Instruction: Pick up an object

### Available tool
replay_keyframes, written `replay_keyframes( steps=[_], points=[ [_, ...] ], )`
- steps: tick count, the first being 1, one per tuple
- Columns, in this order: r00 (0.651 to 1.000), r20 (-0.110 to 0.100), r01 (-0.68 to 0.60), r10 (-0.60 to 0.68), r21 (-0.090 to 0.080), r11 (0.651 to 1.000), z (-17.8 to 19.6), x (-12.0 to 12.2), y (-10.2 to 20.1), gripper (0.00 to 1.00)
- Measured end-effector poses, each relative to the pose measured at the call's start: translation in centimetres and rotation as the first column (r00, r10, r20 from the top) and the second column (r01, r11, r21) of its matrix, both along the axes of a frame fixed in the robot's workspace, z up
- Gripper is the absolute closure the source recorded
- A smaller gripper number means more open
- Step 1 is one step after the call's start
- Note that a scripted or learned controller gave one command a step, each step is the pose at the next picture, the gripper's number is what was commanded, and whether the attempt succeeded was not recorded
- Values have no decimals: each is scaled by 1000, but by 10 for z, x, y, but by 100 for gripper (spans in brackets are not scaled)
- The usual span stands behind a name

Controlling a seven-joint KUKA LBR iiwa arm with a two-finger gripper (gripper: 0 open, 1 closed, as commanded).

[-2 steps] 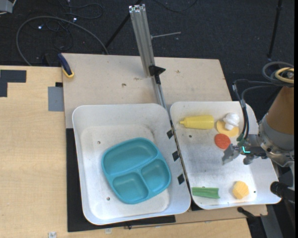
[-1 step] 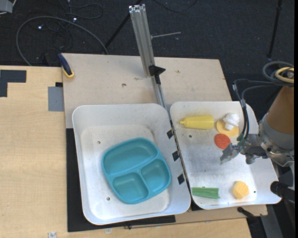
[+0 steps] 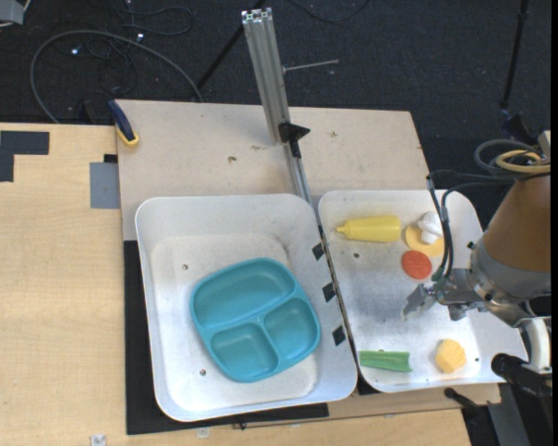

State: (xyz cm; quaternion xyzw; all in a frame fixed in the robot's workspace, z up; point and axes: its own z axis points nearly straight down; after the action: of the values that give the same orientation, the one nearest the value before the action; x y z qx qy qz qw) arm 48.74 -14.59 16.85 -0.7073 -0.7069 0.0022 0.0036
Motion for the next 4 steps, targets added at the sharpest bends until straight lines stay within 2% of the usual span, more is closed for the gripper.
replay_keyframes(
  steps=[1, 2, 3, 4],
  points=[
    [1000, 0, 0, 0, 1, 1000, -47, -7, -5, 0],
    [1000, 6, -1, 1, 2, 1000, -75, -6, -6, 0],
    [1000, 6, -1, 1, 13, 1000, -64, -4, -2, 100],
    [1000, 11, 0, 0, -3, 1000, -6, -7, -11, 100]
  ],
)
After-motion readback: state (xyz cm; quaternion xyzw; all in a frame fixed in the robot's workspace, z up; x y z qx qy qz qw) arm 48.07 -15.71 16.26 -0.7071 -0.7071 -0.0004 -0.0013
